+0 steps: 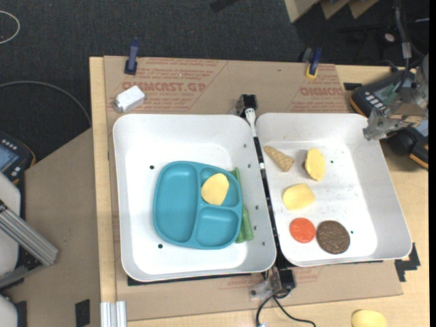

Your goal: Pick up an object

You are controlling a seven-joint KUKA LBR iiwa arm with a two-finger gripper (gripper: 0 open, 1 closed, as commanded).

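- Hangs over the far corner of the second bin (385, 182), well away from the teal tray (178, 213) and off to the view's right of it: the claw (381, 122), blurred against dark gear, with nothing seen in its hold. Cannot tell how wide it stands.
- Lie in that second bin, all to the view's right of the teal tray, five loose candidates for the pick: a tan cone (278, 157), a yellow lump (315, 164), a rounder yellow piece (298, 197), a red disc (302, 230) and a brown disc (333, 236).
- Rests inside the teal tray, in its upper compartment, one more yellow piece (215, 189); lies along the tray's near edge a green strip (244, 223).
- Likely to defeat a pinch: both discs, flat and low against the bin floor.
- Almost touch each other, those discs, so a descent between them may nudge one aside.
- May roll or squirt out under closing pressure: the rounded yellow pieces.
- Risks catching the tray's raised dividers if aimed at the piece inside it.
- Risks striking the bin wall on any descent started from the present corner.
- Carries both the tray's bin (133, 182) and its neighbour: a cardboard-covered tabletop (204, 80), pinned beyond the tray by a blue clamp (131, 56) and a yellow clamp (313, 63).
- Spreads beyond the tabletop, farther from the tray: dark carpet (68, 19).
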